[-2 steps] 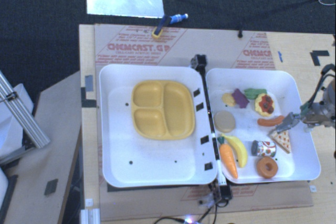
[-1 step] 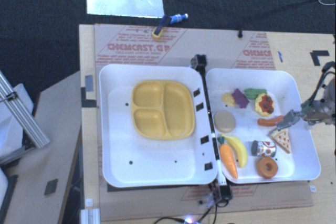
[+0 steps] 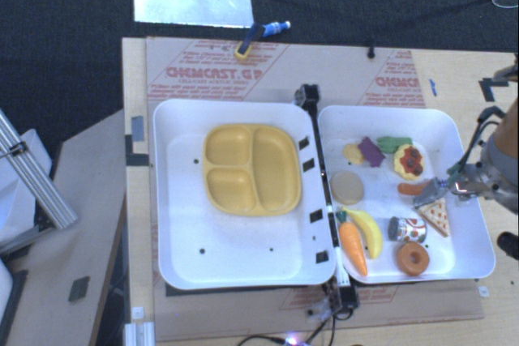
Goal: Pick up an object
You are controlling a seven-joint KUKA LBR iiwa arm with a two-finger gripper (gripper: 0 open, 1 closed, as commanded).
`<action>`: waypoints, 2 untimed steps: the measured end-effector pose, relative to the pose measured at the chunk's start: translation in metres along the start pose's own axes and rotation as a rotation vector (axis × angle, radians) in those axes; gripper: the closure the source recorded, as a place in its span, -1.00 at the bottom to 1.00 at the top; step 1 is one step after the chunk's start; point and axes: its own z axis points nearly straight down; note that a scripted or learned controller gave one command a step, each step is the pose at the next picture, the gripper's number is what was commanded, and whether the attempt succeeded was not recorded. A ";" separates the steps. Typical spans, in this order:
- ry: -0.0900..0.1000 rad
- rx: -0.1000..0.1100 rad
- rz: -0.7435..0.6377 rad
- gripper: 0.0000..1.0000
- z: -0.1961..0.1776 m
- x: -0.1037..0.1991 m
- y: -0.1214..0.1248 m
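The right bin [image 3: 466, 134] holds several toy foods. Among them are a red sausage [image 3: 412, 189], a pizza slice [image 3: 437, 217], a small can [image 3: 406, 228], a donut [image 3: 413, 258], a banana [image 3: 370, 229], a carrot [image 3: 351, 248], a tan cookie [image 3: 349, 188], a round yellow and red piece [image 3: 409, 161], a green piece [image 3: 393, 144] and a purple piece [image 3: 371, 151]. My gripper [image 3: 439, 192] reaches in from the right, low over the bin. It sits at the sausage's right end, just above the pizza slice.
The left bin [image 3: 174, 239] holds a yellow divided plate [image 3: 251, 168]. A black ridge [image 3: 318, 182] separates the two bins. A blue and yellow tool [image 3: 261, 32] lies on the board behind the bins. The arm's wrist [image 3: 499, 166] hangs over the right bin's right rim.
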 end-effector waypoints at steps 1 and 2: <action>0.000 0.000 0.001 -1.00 0.043 0.001 0.006; -0.012 -0.014 0.005 -1.00 0.072 -0.003 0.009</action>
